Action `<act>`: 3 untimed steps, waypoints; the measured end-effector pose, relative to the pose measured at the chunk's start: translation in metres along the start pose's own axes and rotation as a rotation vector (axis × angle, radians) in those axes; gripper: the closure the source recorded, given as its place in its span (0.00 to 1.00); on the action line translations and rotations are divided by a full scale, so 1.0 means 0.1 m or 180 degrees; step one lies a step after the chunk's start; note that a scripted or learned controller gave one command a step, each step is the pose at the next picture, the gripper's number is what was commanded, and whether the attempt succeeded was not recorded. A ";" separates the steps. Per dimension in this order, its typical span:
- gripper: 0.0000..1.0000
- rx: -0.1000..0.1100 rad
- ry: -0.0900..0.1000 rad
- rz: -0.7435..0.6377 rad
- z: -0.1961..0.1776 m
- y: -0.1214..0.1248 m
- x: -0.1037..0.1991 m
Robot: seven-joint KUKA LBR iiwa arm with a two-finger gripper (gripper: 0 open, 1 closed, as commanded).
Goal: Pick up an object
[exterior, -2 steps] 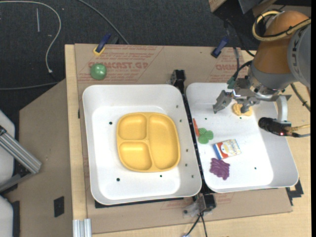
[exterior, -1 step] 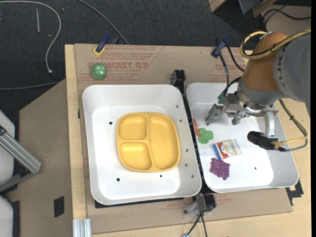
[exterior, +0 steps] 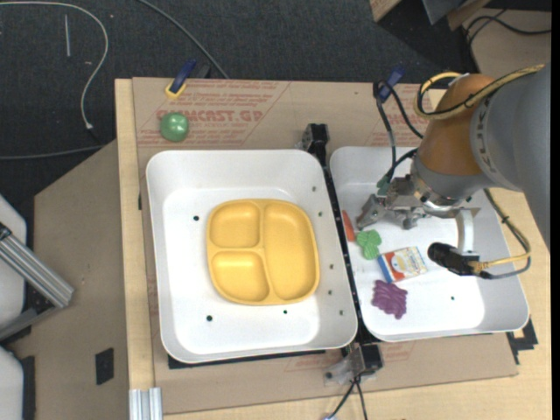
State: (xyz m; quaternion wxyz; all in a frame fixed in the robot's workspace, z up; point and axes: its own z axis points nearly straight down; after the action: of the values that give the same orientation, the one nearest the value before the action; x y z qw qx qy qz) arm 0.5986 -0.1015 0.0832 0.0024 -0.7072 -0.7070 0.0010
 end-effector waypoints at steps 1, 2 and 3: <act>1.00 -0.0016 0.0000 0.0000 -0.13 0.01 0.00; 1.00 -0.0037 -0.0009 -0.0004 -0.76 0.08 -0.01; 1.00 -0.0036 -0.0009 -0.0005 -1.20 0.10 -0.01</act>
State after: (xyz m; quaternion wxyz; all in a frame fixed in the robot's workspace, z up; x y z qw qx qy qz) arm 0.6092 -0.1030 0.2036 -0.0026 -0.7067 -0.7075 -0.0020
